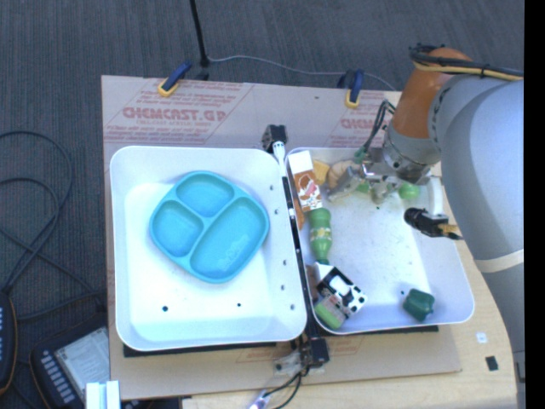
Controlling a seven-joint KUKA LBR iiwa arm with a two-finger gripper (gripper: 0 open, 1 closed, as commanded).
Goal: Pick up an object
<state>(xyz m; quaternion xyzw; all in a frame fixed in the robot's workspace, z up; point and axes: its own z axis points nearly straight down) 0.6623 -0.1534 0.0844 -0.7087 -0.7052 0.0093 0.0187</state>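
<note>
The fingers [368,184] look spread apart to me, low in the upper part of the right bin [443,313] with nothing caught between them. So the gripper is open and empty-handed. I'd judge this the reaching stage of the pick: it is down among the clutter, but no grasp has been made.

Right around the tips sit some small green bits [410,192], and a tan scrap [320,170] lies just to their left. Either could be the target. They are small and lie close to the bin's far wall, so to my eye the next move calls for centring over one piece, closing squarely, then lifting straight up.

Further out, along the bin's left wall, there is an orange-and-white carton [306,191] with print too small to read. Just below it lies a green bottle [320,233]. At the lower left of that bin a black-and-white thing [342,294] rests against a pale green lump [329,315]. A dark green block [418,303] sits alone at the lower right.

The left bin [128,254] holds a blue divided plate [209,226], well away from the arm.

On the tabletop [255,100] behind the bins, red lettering [174,114] reads "CHEMCAST GP". Smaller lines beneath it are unreadable, and part of the same print shows at the upper right.
</note>
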